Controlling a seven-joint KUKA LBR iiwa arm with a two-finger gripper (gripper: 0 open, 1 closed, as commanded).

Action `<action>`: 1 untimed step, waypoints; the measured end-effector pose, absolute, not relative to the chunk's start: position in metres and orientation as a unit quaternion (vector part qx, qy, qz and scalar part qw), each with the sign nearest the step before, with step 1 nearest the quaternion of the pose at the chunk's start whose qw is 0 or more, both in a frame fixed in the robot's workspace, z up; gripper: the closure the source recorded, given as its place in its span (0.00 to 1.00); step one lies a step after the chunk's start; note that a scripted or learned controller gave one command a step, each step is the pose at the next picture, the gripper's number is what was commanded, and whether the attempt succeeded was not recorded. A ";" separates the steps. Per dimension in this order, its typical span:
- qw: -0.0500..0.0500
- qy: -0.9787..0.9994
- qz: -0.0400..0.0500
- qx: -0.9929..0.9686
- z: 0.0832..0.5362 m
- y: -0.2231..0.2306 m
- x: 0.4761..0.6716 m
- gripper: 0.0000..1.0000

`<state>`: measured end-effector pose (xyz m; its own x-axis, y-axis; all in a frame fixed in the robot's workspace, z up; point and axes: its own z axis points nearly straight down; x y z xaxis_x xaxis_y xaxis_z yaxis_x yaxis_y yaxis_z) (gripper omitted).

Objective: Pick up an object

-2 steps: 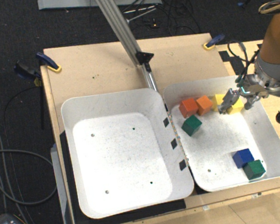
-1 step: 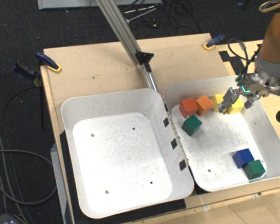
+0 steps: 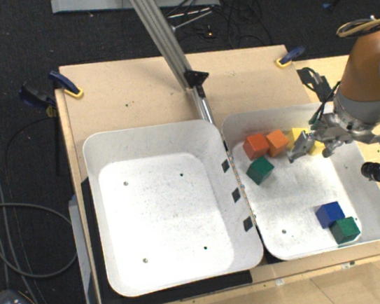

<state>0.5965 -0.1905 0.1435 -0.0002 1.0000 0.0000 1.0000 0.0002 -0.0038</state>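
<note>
Reaching in from the right, the grey arm with its orange band [image 3: 368, 64] hangs over the upper part of the right bin [image 3: 366, 192]. Its gripper [image 3: 306, 144] sits low near the bin's back wall, just beside a yellow block [image 3: 308, 138] that is partly hidden by the gripper. Whether the pincer is wide, narrow or clamped on anything cannot be told from this slant, since the dark metal parts overlap the block.

To the left of the yellow block stand two orange blocks, touching each other: a redder one [image 3: 255, 146] and a paler one [image 3: 278, 142]. Just in front of them lies a green block [image 3: 260, 170], tilted a little. Well apart from these, in the near right corner of the same bin, a blue block [image 3: 329, 213] touches a second green block [image 3: 345, 230].

The left bin [image 3: 108, 217] lies alongside on the wooden bench [image 3: 132, 93].
</note>
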 end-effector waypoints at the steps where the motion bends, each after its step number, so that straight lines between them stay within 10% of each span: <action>1: 0.002 -0.707 0.001 -0.707 0.092 -0.190 0.596 0.00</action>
